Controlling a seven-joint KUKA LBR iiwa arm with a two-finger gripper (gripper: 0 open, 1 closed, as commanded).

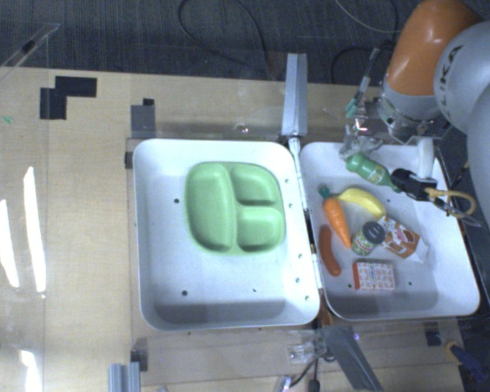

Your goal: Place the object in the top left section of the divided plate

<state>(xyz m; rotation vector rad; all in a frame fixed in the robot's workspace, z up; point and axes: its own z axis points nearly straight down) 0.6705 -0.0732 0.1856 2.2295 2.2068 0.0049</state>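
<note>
Green is the colour of the divided plate [233, 207], which sits in the left bin [159, 300]. It has three sections: one long one on the left and two small ones on the right. All three are bare.

Two white bins lie side by side. The right bin [457, 288] holds the toys and food. I count one green bottle [367, 169], one yellow banana [363, 200], one orange carrot [337, 222], one red sausage [330, 250], one small jar with a dark lid [367, 237], one shiny packet with red on it [401, 239] and one flat red box [374, 274]. The packet and box have print on them, but it is too small to read.

One grey arm with an orange band [425, 35] reaches in from the right. Its gripper [357, 142] is at the far end of the right bin, just above the green bottle's far end. It looks very close to the bottle, maybe touching. I cannot tell how the jaws stand.
</note>
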